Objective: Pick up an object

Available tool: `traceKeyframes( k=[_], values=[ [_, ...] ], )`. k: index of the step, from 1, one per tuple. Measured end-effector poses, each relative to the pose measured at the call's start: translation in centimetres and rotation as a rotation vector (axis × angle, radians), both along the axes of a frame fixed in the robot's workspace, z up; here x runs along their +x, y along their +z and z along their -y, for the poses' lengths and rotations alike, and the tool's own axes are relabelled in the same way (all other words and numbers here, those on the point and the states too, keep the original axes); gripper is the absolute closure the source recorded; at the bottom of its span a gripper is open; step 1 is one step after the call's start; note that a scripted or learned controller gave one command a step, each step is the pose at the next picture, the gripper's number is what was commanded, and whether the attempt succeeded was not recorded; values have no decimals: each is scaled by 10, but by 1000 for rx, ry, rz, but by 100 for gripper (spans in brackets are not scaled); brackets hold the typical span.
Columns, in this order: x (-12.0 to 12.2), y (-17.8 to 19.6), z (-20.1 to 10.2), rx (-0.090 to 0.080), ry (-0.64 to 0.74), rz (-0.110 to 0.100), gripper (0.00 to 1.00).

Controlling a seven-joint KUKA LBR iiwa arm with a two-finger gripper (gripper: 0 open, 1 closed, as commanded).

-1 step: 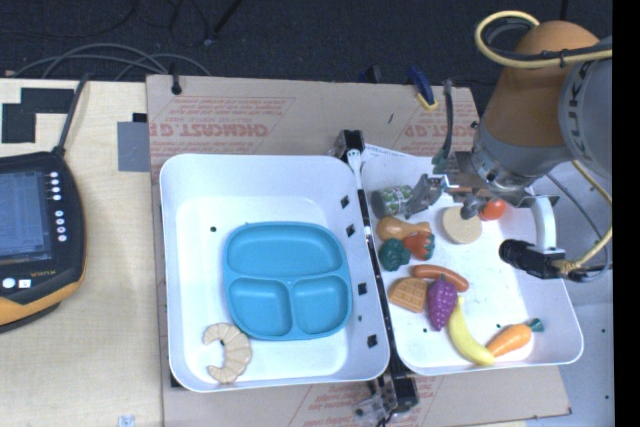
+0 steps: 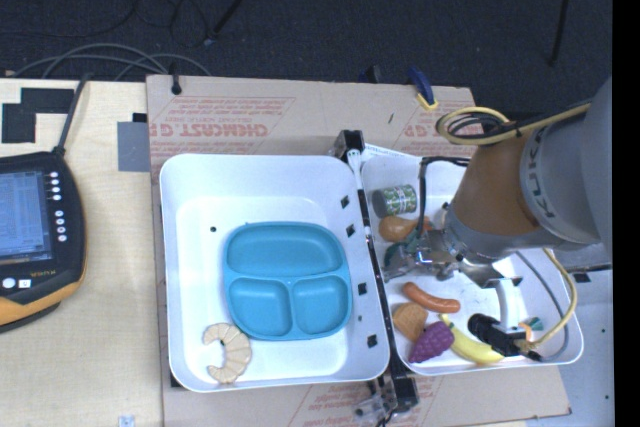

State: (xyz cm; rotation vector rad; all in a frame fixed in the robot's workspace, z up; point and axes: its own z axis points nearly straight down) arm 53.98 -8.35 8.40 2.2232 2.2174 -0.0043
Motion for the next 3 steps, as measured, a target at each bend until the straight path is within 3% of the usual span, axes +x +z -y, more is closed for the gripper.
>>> traceKeyframes(
  k=[1, 2, 3],
  values=[
    [1, 14, 1, 4, -5, -4, 100],
    [3, 109, -74, 6, 10, 6, 100],
    [-65, 242, -87, 6, 6, 10, 100]
  ],
)
